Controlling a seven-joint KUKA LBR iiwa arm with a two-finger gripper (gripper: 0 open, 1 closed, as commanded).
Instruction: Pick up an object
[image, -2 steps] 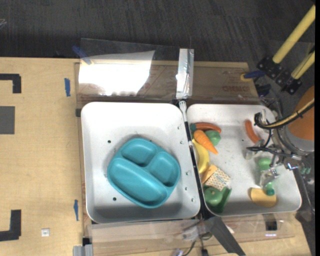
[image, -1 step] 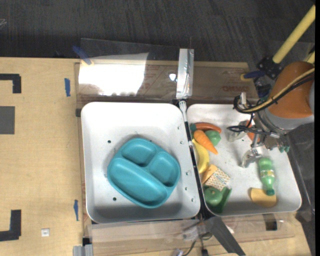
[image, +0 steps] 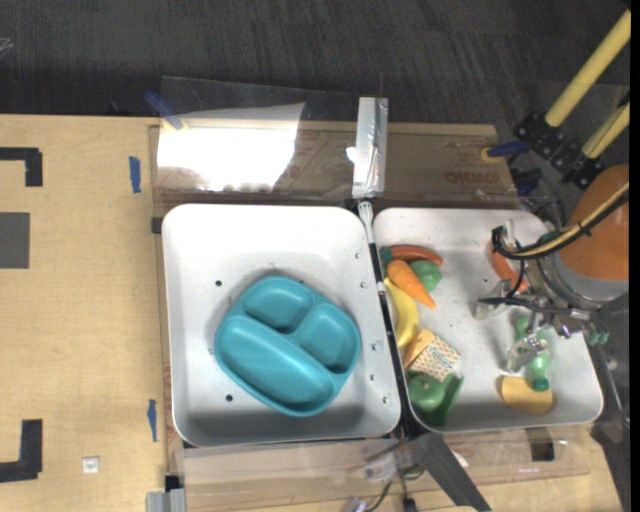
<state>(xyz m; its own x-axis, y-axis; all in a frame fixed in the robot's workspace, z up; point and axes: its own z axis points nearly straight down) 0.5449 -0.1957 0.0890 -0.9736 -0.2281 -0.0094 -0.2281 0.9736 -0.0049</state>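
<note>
My gripper (image: 528, 338) hangs over the right side of the right bin (image: 462, 250), its metal end pointing down. Just below it lie a small green toy (image: 539, 373) and a yellow wedge (image: 524, 393). An orange-red piece (image: 499, 262) shows beside the wrist at the upper right. Along the bin's left wall lie an orange carrot (image: 412, 282), a yellow banana (image: 405, 314), a speckled yellow cracker (image: 434, 355) and a green pepper (image: 432, 392). I see nothing held in the gripper.
The left bin (image: 190, 250) holds a teal divided plate (image: 288, 343). A metal divider (image: 369, 150) stands behind the bins. The arm's orange band (image: 600, 235) and its cables crowd the right bin's far right edge. Yellow bars (image: 590, 70) cross the top right.
</note>
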